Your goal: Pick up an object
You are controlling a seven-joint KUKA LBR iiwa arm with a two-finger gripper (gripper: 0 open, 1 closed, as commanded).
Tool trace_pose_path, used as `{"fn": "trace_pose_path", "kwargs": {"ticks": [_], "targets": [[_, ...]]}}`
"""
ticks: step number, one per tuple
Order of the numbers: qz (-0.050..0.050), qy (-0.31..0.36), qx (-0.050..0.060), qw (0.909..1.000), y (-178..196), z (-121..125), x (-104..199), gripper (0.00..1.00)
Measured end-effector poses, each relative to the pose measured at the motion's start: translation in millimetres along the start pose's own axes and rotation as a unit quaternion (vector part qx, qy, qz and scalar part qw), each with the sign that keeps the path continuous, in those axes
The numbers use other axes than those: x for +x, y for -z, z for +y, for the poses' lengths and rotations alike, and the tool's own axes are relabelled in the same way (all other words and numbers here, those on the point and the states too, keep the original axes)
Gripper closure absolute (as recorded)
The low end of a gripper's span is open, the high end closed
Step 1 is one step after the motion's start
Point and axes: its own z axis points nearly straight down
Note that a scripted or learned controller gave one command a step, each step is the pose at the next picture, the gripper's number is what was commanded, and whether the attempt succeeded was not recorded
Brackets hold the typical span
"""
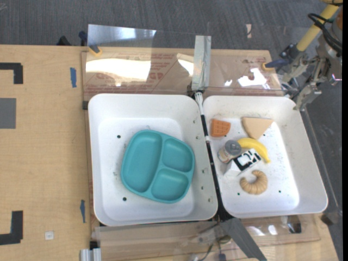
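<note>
So it's a plywood bench (43,145) on dark grey carpet (163,4), two white bins: left bin (103,118) has a teal divided plate (157,166), right bin (304,189) has a croissant (254,181), banana (254,147), wedge (256,126), orange waffle (220,128). Gripper (310,86) sits top right, past the bin's corner; can't tell its state.

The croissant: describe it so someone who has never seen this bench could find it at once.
Look in the right-hand white bin, where the small items cluster, not the one that holds the teal divided plate. The croissant lies nearest the front edge, just below the banana and a black-and-white block. It is the only curled, tan, ridged crescent; the banana is smooth and yellow.
</note>
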Motion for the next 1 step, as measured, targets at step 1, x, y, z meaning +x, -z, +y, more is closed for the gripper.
{"fn": "trace_pose_path", "kwargs": {"ticks": [1], "targets": [[0.004,-0.398,0.001,0.9175,-93.4,5.1,11.0,0.0]]}}
